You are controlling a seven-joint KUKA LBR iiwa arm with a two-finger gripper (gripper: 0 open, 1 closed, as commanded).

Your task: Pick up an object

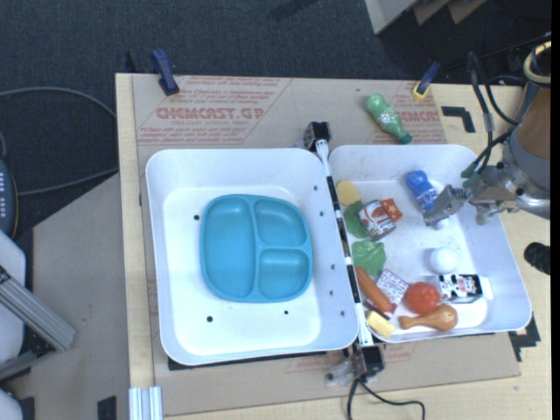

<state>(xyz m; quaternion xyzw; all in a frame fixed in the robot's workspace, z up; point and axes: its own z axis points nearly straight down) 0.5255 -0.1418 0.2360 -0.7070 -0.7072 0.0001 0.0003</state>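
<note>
- The gripper (448, 206) hangs over the right bin (507, 261), near its upper right part, with the arm (529, 160) reaching in from the right.
- Whether the jaws are spread or closed I cannot tell — they read as a grey blur, and nothing shows between them.
- Judging by this, the pick is not yet done: every object lies in the bin, none lifted.
- The nearest candidate is the blue bottle (420, 188), just left of the gripper, touching or nearly so. Its long axis runs roughly up-and-down the view, tilted slightly; which end is the cap I cannot say.
- A white ball (444, 258) sits just below the gripper, apart from it.
- Left to do — close on one object and raise it clear of the bin.
- The left bin (175, 191) holds a blue divided tray (255, 247), well apart from the gripper.
</note>
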